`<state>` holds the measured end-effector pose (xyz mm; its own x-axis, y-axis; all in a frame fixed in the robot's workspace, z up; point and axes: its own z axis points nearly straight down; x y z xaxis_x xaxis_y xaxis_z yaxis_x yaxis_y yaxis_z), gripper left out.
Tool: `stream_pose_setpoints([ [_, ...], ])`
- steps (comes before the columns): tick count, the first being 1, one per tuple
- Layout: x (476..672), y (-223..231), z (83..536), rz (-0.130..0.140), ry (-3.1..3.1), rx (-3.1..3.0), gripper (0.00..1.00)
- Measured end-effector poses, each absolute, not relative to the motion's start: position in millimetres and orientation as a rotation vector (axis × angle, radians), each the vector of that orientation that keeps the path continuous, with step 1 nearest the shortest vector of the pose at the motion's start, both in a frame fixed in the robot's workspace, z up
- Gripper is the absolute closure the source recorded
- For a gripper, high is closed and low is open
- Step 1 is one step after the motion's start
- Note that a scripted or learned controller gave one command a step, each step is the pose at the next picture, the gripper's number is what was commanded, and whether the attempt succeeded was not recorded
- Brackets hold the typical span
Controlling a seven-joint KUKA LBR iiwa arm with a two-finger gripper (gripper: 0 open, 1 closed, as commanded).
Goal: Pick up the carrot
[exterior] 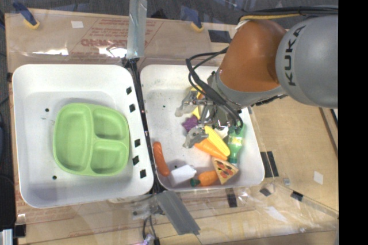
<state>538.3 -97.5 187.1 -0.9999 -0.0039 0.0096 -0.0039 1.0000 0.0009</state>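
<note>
Camera view: end effector [198, 119] hovers mid-right, grip state unreadable, carrot [205, 179] lying unpicked at the bin's lower edge.

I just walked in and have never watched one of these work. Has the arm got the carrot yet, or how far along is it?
Done: the gripper has reached into the right bin, low over the toy pile. In hand: nothing that I can see; it sits above the yellow toy, and I cannot tell how its grip stands. Left: the carrot lies at the bin's near edge beside the pizza slice, not lifted. The green plate sits in the left bin.
</note>
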Motion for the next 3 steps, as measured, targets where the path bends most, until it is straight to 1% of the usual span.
stream_pose_setpoints([
  [1,517.2,-154.6,92.9,0.000,-3.142,0.129,0.00],
  [2,518.3,-152.9,102.8,0.000,-3.142,0.142,1.00],
  [3,524.4,-109.0,208.1,0.003,-3.099,0.560,1.00],
])
